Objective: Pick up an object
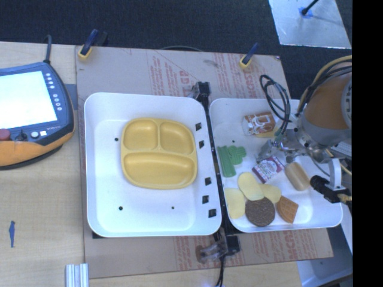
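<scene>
Fingers (276, 150) are hanging low in the right shallow white bin (311, 221), just above the small red-and-white packet (267, 168); I'm unable to tell their spread.

A single fixed camera hangs above the table (42, 220) and looks down at a slight slant, far enough back to take in both white bins: the left bin (102, 160) and the right bin (311, 220). The arm (326, 109) comes in from the frame's right side, and dark floor (149, 11) runs along the top.
</scene>
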Action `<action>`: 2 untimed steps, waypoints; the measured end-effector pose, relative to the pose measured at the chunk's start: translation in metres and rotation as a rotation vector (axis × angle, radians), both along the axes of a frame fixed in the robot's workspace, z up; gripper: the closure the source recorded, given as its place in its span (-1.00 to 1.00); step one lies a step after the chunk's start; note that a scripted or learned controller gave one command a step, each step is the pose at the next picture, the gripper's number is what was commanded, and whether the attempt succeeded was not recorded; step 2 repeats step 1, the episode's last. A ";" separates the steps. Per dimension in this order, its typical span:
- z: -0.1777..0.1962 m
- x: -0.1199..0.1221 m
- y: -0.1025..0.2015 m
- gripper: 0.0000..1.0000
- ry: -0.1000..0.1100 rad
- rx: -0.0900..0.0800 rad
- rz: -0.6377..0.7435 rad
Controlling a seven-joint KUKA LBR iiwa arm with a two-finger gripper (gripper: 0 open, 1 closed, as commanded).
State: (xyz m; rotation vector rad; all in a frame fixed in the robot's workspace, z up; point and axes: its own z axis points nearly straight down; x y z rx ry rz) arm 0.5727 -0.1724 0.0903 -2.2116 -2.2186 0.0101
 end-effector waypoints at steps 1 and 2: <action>0.013 0.004 -0.002 1.00 -0.008 -0.004 0.000; 0.013 0.004 -0.002 1.00 -0.008 -0.004 0.000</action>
